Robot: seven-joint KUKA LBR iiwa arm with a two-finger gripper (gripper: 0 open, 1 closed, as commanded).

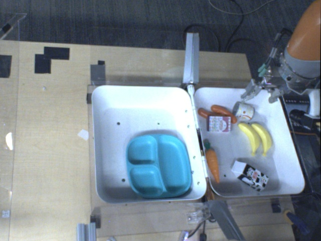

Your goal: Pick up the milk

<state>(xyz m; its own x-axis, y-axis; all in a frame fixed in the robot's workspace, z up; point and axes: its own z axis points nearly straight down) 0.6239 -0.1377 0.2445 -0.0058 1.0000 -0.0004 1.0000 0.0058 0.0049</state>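
The two-finger gripper [261, 88] hangs over the right white bin's [296, 182] far edge, fingers seemingly spread, pinching nothing. The white black-spotted milk carton [250, 175] lies near the bin's front, well apart, below two yellow bananas [256, 137].

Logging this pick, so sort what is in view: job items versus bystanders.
Job:
milk carton, cow-patterned, near corner of the right bin
pincer, above that bin's far edge

Lying about:
bananas
carrot
sausages
small red carton
white cup
blue tray in the left bin
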